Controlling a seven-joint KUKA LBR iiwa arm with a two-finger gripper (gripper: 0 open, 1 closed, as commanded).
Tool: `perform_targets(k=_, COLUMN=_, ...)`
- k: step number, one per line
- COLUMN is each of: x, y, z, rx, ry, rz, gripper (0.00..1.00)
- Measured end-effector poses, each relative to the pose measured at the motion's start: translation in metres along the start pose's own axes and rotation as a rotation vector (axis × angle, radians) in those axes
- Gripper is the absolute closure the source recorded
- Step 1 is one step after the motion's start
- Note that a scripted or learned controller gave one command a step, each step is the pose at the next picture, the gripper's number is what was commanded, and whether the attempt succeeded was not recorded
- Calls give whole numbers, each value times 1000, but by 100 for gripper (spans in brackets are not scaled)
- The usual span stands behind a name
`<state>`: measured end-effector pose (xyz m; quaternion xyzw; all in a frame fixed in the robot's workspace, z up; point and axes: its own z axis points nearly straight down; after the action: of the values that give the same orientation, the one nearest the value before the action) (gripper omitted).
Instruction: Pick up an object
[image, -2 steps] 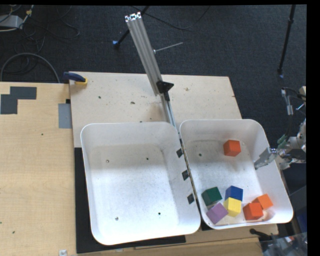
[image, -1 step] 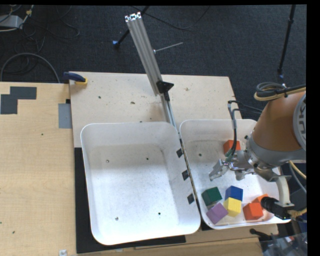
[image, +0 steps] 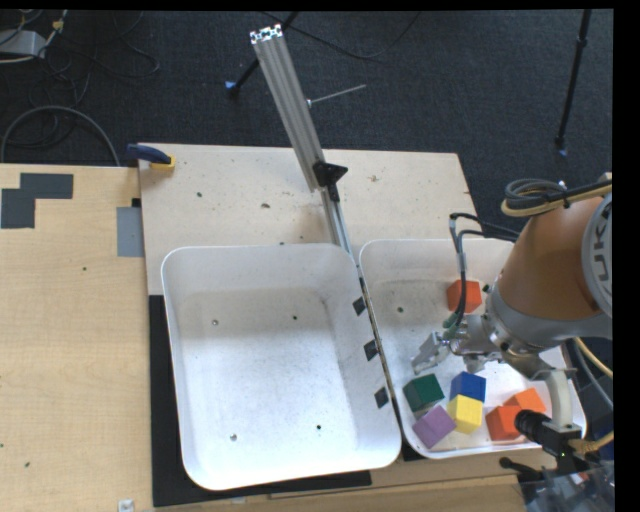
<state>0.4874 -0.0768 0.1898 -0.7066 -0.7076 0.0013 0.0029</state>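
Crowding worries us: our gripper (image: 437, 350), jaws apparently spread and empty, hovers by the green block (image: 424, 391), which may skid against the purple block (image: 434, 426).

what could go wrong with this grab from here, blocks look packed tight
1. The green block, blue block, yellow block and purple block sit bunched together in the right bin, so the end effector may nudge neighbours or pinch two at once.
2. The cluster lies near the bin's front wall, which could block a clean descent.
3. The arm covers part of the orange blocks, so they are hard to judge.
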Motion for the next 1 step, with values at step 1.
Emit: perform_targets(k=1, x=25, y=0, z=-37, rx=-6, ry=-1, rz=-2, gripper=0)
